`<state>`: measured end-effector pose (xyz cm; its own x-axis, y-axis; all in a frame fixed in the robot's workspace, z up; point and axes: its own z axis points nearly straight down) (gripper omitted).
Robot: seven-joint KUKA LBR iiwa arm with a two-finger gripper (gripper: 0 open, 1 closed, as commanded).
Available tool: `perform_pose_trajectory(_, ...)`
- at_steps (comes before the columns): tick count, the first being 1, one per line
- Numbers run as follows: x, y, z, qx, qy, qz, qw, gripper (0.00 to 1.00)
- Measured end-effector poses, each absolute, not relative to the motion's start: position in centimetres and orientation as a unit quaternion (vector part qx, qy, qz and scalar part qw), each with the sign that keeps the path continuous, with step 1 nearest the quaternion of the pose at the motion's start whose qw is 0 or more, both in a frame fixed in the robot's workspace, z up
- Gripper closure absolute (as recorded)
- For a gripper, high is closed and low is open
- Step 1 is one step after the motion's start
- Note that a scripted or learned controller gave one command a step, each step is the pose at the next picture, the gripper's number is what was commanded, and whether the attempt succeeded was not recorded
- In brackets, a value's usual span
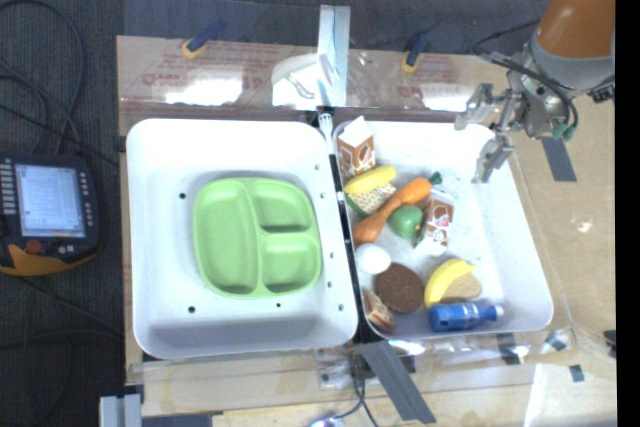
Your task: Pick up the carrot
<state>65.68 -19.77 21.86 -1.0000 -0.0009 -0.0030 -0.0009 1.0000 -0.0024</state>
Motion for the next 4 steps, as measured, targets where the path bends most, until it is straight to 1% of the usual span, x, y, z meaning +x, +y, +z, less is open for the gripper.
perform_pose_trajectory(1, 66.8, -12.3, 9.7, -0.084, 0.996, 0.0005, 0.000, 0.00)
perform_pose_trajectory(2, 60.3, -9.6, 9.1, -0.051, 0.999, -0.0017, 0.007, 0.00)
perform_pose_trajectory(3, 65.2, -12.5, 9.0, -0.063, 0.998, -0.0020, 0.008, 0.00)
perform_pose_trajectory(4, 57.6, -17.4, 9.1, 0.001, 1.000, -0.0013, 0.006, 0.00)
